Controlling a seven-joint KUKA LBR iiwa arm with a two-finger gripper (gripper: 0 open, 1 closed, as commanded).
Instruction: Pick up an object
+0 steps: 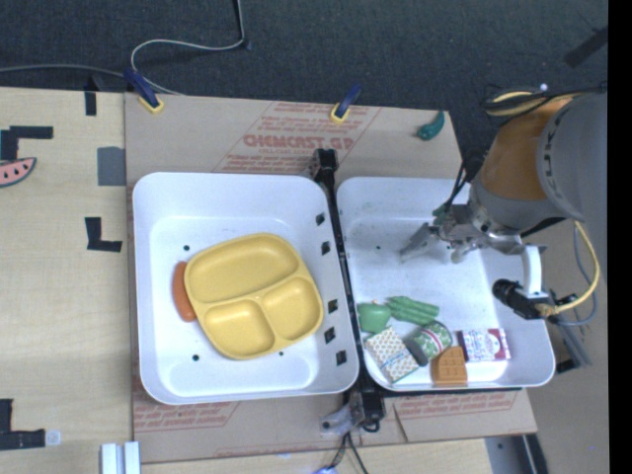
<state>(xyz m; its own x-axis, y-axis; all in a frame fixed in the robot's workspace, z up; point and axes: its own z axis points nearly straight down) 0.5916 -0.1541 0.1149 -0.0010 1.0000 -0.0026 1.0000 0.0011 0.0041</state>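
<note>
Camera view: objects (427, 341) lie below-left of gripper (423, 243).

The bench (59, 294) is light wood-grain, with black tape marks along its far side from the gripper (423, 241); a brown cardboard sheet (286, 136) printed in red lies flat on it, held at its back edge by two yellow-and-blue clamps (146, 94); two shallow white bins rest on the cardboard, the right bin (395, 205) directly beneath the jaws, the left bin (158, 265) touching it beyond them; a small teal object (431, 125) lies behind the jaws.
</note>
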